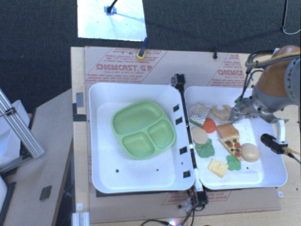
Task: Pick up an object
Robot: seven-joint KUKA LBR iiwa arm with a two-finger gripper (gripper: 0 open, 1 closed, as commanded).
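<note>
The right bin (pixel 270 173) holds several toy foods. Among them are a tan croissant-like piece (pixel 220 111), a checkered waffle piece (pixel 198 112), a red tomato (pixel 209 125), a toast slice (pixel 227 130) and a pizza slice (pixel 232 146). There are also a beige round piece (pixel 199 135), a green leafy piece (pixel 205 149), a yellow cheese wedge (pixel 218 167), a small green piece (pixel 233 162) and a pale egg-like ball (pixel 249 152). My gripper (pixel 237 112) hangs low over the bin's far part, just right of the croissant-like piece and above the toast. Nothing is seen held in it.
The left bin (pixel 101 173) holds a green divided plate (pixel 143 129). A black-clipped divider (pixel 184 126) separates the two bins. The grey and orange arm (pixel 277 84) comes in over the right bin's far right corner.
</note>
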